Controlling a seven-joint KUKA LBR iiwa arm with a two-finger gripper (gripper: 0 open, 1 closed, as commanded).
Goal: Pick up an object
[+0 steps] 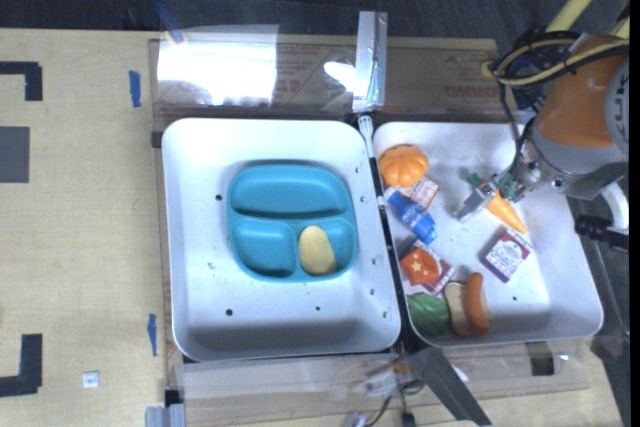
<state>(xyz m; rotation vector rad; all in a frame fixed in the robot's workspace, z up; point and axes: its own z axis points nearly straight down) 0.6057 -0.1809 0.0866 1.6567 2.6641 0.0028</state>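
My gripper [488, 198] is low in the right bin [575, 315], near its middle, reaching in from the right. An orange carrot [506, 212] lies right against its lower right side; whether the carrot is gripped cannot be made out. Around it in the same bin are an orange pumpkin [403, 164], a blue bottle [412, 217], a red tomato-like piece [420, 266], a purple-and-white packet [504, 255], a green vegetable [429, 312] and a hot dog [468, 304].
The left bin [190, 175] holds a blue divided plate [285, 200] with a yellow oval piece [317, 249] in its lower right compartment. A raised rim [378, 215] separates the two bins. A small red-and-white packet [424, 193] lies beside the pumpkin.
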